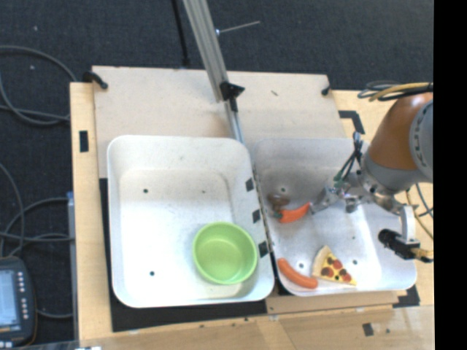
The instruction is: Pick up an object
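Observation:
An orange carrot-shaped toy point(293, 213) lies in the right bin point(306, 159), near its left wall. My gripper point(325, 199) hangs low over this bin, its tip just right of the toy's right end; contact between them cannot be judged. A pizza slice toy point(334, 267) rests near the bin's front edge. A red-orange sausage toy point(297, 274) lies to its left. A green bowl point(225, 252) stands in the front right corner of the left bin point(146, 166).
A slanted metal pole point(211, 49) runs down from the top to the bins' shared back corner. The grey arm with its orange band point(398, 133) crosses the right bin's right side. Cables lie on the dark floor at left.

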You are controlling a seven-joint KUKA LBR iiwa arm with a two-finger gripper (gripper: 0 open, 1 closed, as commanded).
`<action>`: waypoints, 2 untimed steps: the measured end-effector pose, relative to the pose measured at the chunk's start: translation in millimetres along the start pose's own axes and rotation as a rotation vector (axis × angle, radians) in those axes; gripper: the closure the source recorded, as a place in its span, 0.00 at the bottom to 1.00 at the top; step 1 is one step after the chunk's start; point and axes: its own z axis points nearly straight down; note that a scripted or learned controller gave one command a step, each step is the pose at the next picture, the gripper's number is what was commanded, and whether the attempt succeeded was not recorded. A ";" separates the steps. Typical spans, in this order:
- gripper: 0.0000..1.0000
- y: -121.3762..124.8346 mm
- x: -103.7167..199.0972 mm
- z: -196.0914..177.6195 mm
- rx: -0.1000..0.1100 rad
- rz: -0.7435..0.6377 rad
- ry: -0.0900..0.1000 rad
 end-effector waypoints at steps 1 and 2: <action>1.00 2.1 -0.9 -14.6 -0.008 0.003 0.000; 1.00 4.2 -7.1 -78.5 -0.012 0.000 0.000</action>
